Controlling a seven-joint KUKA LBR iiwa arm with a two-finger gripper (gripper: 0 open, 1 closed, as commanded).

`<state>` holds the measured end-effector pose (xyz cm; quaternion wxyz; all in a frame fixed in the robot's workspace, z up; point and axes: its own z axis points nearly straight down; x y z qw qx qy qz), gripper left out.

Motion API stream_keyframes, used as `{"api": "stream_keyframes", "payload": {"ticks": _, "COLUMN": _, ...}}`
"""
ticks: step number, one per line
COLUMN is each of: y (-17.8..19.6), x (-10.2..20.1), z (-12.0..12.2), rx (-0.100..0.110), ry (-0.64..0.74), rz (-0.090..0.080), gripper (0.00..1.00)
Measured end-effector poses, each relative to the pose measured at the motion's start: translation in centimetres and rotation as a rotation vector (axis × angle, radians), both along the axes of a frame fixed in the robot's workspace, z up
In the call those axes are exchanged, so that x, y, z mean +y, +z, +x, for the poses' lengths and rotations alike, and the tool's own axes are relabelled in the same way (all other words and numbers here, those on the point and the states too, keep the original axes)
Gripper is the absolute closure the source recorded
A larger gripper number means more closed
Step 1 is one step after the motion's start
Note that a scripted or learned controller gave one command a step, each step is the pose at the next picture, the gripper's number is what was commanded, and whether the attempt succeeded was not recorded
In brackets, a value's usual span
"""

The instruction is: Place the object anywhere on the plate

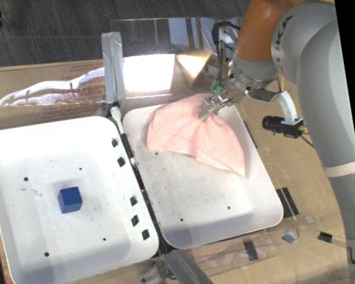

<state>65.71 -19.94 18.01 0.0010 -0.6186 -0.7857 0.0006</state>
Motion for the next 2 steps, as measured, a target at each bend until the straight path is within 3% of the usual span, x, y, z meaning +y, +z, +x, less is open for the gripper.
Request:
{"api": "stream_keyframes", "payload": {"ticks": 1, "y": 5.1, "x": 0.1, "z": 0.1, "rx": -0.002, "ry": 0.007, "rz": 0.000, "gripper": 1.00}}
{"api": "stream_keyframes", "payload": {"ticks": 2, "y": 4.0, "x": 5.4, "z": -0.4, "rx": 0.002, "ry": 0.415, "rz": 0.001, "gripper": 1.00}}
